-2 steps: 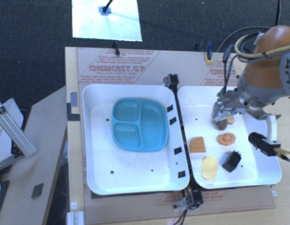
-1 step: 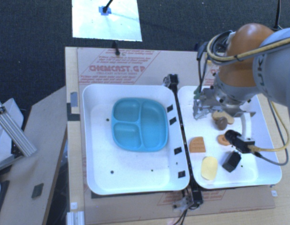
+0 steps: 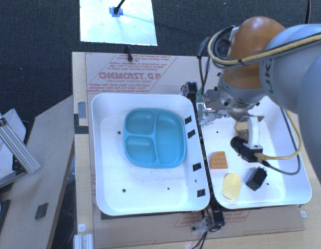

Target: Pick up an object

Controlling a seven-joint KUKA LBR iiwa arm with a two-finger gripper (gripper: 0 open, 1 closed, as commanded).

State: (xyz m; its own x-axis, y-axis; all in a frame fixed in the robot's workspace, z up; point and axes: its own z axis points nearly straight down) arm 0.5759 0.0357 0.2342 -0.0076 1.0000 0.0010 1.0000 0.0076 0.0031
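Blue divided plate [image 3: 152,138] in the middle of left bin [image 3: 111,191]. Orange-brown wedge [image 3: 218,160] in right bin [image 3: 290,191], close to its left wall. Pale yellow piece [image 3: 231,185] just in front of the wedge, near the front-left corner. Small black block [image 3: 256,178] beside the yellow one toward the front edge, not touching. Tan item [image 3: 243,125] further back, partly hidden under the wrist, can't identify. Over the right bin's back-left part: gripper [image 3: 234,110], low. Spread or pressed together: can't tell, covered by the arm.
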